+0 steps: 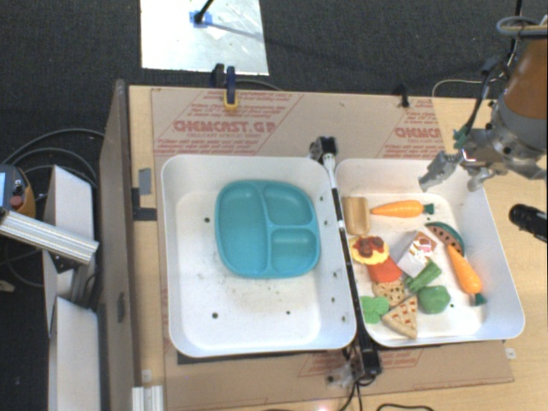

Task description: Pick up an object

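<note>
Toy food (409, 272) lies heaped in the right bin (501, 285), untouched; the left bin (193, 255) holds a teal divided plate (266, 229). The arm (524, 92) reaches in over the right bin's far corner. Its gripper (454, 168) hangs above bare white floor, fingers spread open with nothing between them, near a toy carrot (399, 208).
</note>
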`<state>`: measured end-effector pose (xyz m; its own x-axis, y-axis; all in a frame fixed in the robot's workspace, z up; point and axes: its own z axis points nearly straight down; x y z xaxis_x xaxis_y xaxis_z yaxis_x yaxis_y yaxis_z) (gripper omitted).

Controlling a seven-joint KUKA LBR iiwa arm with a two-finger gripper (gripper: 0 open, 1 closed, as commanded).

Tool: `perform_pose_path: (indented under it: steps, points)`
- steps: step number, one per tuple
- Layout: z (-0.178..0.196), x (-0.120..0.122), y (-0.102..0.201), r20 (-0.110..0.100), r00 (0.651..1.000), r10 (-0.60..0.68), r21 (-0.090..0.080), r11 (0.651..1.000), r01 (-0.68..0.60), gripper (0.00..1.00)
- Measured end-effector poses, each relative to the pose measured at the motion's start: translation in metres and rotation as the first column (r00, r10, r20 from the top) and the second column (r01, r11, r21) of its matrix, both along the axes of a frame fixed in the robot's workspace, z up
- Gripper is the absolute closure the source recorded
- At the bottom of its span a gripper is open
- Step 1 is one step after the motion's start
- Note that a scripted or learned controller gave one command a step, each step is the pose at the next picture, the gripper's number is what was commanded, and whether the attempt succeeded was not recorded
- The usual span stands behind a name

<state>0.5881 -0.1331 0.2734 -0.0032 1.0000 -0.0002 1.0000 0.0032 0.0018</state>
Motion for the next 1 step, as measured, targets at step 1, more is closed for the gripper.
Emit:
perform_pose_path:
  steps: [1]
  points:
    - [-0.1004, 0.0129, 0.0079, -0.009, 1.000, 0.001, 0.002, 1.000, -0.001, 0.00]
